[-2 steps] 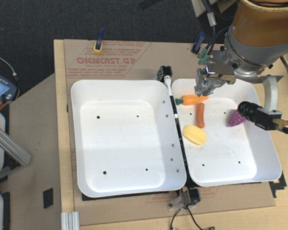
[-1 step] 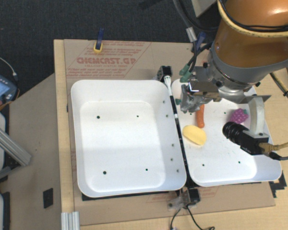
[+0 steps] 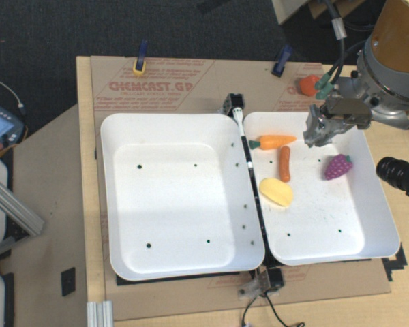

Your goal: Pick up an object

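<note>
**Camera view: gripper poised over the right bin, nothing taken yet**

The camera view looked down on two white bins, and the right bin (image 3: 368, 240) is the landmark for every place given here. The gripper (image 3: 318, 136) hung over that bin's far part, near its back rim. Whether its pincer stood apart or together could not be told from this slant; nothing showed between its tips.

Four toys lay in the right bin. The carrot (image 3: 275, 141) lay along the far left, close to the wall shared with the left bin (image 3: 116, 182). The sausage (image 3: 285, 164) lay just nearer than the carrot, running front to back. The yellow lemon-like piece (image 3: 277, 193) sat left of the bin's middle, just nearer than the sausage. The purple grapes (image 3: 337, 167) sat towards the right side, well apart from the rest.

Judged from this, the carrot and the grapes were the closest candidates. The grapes looked the safer choice: free on all sides. For the carrot, closing across its narrow width would have served best, while keeping clear of the sausage.
</note>
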{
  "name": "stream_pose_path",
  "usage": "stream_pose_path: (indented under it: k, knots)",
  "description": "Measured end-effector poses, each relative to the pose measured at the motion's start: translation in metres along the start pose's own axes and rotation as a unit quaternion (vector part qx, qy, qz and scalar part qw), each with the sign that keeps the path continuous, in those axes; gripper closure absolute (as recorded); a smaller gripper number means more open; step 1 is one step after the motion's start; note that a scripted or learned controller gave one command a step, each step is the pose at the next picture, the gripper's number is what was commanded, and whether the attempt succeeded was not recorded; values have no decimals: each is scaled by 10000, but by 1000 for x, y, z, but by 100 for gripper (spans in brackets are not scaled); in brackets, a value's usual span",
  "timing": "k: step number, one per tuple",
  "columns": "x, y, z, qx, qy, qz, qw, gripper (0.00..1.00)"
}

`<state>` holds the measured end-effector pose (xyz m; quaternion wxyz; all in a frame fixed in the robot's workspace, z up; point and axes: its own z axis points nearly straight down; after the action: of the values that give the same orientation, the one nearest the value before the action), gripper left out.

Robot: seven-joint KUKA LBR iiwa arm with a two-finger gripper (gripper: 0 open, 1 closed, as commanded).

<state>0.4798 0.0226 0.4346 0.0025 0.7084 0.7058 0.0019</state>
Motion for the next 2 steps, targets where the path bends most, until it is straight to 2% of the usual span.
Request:
stream_pose_path:
  k: [1,2]
  knots:
    - [54,36,75,64,4,-38,10000,100]
    - [-64,17,80,43,-7,42,10000,100]
